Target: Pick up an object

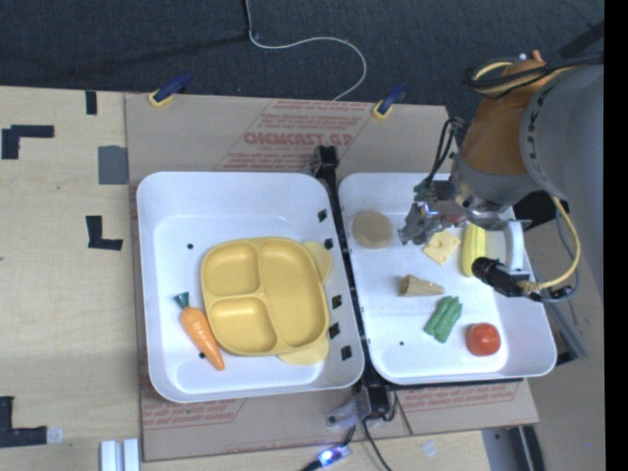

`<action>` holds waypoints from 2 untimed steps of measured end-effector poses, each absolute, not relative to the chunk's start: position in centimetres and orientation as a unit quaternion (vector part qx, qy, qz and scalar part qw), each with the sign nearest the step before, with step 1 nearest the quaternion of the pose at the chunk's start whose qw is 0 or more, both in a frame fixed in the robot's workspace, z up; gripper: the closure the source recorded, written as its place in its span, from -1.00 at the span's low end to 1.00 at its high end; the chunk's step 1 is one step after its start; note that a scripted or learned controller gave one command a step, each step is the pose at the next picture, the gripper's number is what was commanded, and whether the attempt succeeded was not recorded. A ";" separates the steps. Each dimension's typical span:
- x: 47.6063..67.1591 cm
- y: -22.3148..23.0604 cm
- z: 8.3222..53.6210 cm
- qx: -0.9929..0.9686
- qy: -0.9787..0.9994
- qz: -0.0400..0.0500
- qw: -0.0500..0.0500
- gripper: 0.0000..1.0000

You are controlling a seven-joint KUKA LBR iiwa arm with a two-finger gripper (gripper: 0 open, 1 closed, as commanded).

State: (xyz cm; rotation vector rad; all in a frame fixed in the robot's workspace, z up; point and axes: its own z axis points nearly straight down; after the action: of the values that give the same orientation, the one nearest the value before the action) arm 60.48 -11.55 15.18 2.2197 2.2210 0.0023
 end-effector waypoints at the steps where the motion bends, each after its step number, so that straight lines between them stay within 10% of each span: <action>1: 60.5 -11.4 21.6 0.707 0.708 0.001 0.002 1.00; 2: 60.6 -11.3 22.5 0.707 0.708 0.000 0.000 1.00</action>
State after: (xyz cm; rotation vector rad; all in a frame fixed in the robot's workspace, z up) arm 60.56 -11.34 22.46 2.2205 2.2233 -0.0004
